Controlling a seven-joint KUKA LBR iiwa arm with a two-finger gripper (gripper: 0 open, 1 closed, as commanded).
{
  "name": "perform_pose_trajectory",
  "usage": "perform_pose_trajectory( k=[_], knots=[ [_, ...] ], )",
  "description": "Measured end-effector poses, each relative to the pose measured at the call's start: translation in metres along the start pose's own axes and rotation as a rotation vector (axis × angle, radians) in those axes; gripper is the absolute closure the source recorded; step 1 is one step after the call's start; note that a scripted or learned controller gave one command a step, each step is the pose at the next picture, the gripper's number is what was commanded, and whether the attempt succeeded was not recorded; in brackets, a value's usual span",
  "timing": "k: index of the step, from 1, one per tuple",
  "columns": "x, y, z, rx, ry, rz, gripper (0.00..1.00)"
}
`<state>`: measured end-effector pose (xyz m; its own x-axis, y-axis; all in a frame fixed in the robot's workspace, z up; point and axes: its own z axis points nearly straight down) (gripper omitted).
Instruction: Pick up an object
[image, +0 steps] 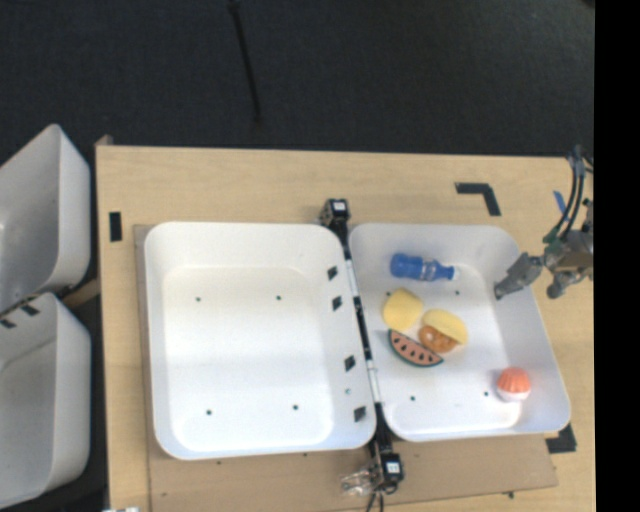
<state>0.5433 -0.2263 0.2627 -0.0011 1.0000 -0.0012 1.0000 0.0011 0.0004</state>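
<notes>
We found no text, label, brand, number or sign that could be read anywhere. The blue bottle (420, 267) in the right bin (530, 400) was too small and blurred to show any print, and the black marks on the bench (250, 180) carried no letters.

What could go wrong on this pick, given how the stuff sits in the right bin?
1. The yellow piece, the orange-yellow piece and the watermelon slice lie touching in a cluster, so a grasp there may catch two things or push them apart.
2. The orange ball sits near the right bin's corner wall and could roll away from a finger.
3. The gripper is at the bin's right rim and could clip it when descending.
</notes>
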Motion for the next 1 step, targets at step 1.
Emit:
perform_pose_trajectory(
  k=[1],
  knots=[
    [0.0348, 0.0303, 0.1703, 0.006, 0.003, -0.004, 0.00]
  ],
)
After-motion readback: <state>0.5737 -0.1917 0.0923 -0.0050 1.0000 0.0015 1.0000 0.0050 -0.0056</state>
